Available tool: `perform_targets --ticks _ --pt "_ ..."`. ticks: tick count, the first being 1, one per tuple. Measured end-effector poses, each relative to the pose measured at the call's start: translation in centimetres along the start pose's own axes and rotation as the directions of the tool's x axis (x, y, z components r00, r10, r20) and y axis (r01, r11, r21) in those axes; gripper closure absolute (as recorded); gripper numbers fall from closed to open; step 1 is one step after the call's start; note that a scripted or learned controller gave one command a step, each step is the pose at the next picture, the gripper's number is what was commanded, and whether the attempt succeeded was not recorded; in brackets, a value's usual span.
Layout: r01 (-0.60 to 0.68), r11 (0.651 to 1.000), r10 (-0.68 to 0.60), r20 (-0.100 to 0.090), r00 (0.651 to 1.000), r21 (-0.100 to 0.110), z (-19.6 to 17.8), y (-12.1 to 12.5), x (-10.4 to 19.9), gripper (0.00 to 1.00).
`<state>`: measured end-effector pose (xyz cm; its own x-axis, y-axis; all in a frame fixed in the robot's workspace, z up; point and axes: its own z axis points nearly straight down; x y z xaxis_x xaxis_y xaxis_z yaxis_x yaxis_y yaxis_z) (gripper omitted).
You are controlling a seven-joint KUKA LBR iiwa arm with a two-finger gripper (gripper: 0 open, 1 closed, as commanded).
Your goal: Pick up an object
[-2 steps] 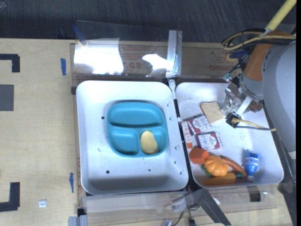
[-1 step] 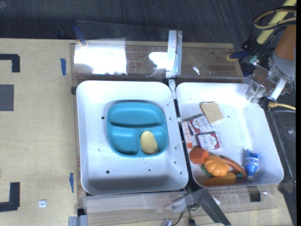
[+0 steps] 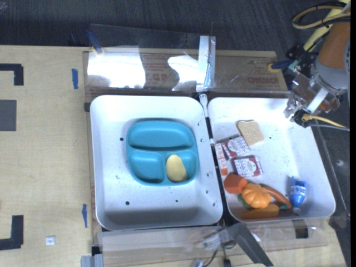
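Two white bins stand side by side on the bench (image 3: 44, 149). The left bin (image 3: 103, 149) holds a blue divided tray (image 3: 158, 135) near its centre. A yellow egg-shaped item (image 3: 176, 168) lies in the tray's near right compartment. The right bin (image 3: 278, 149) holds the loose items available for picking. A slice of bread (image 3: 251, 132) lies in the far half, slightly left of the bin's middle. Two red-and-white packets lie nearer the camera along the left wall. The upper packet (image 3: 238, 146) sits just beside the bread, and the lower packet (image 3: 247, 166) lies close below the upper one. A red vegetable-shaped item (image 3: 234, 183) lies in the near left corner, touching an orange pumpkin-shaped item (image 3: 255, 196) at its right. A long orange piece (image 3: 261, 211) runs along the near wall beneath the pumpkin; its exact kind cannot be determined. A small blue bottle (image 3: 297, 193) lies near the right wall in the near half, apart from the pumpkin group. The arm (image 3: 336, 54) enters from the right. The gripper (image 3: 293, 110) is over the far right corner of the right bin, well apart from the bread and from all other items. No item is seen in the gripper. Whether the gripper is open or closed cannot be determined from this view.
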<state>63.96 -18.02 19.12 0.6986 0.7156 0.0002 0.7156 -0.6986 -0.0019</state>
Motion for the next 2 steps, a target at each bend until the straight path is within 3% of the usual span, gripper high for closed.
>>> perform_targets --ticks 1,2 --pt "-0.122 0.992 0.122 0.001 0.992 0.002 -1.0 -4.1 0.9 1.00" --pt "-0.242 0.970 0.242 0.002 0.970 0.002 -1.7 -6.1 -2.4 1.00"
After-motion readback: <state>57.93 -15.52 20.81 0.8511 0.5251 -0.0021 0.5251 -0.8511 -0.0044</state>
